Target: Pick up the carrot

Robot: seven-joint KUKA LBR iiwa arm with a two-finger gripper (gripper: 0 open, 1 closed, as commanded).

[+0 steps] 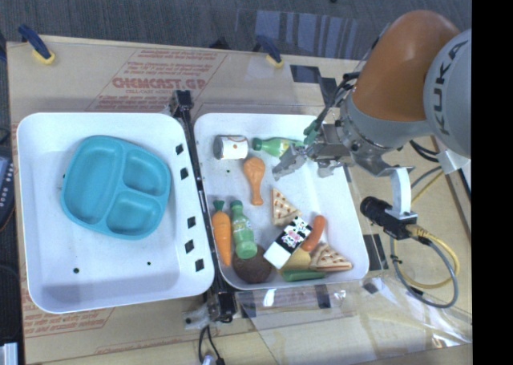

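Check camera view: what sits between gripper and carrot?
Camera view: the toy chicken drumstick lies between the gripper and the carrot, with bare bin floor around it.

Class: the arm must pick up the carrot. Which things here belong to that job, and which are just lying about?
Job: carrot; gripper.
Lying about: blue plate; chicken drumstick; green bottle; waffle wedge; milk carton.

Orange carrot along right bin's left wall

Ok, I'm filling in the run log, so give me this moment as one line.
task: pick carrot | carrot: lying in right bin, left edge, untouched | gripper: above bin's upper middle, holding nothing
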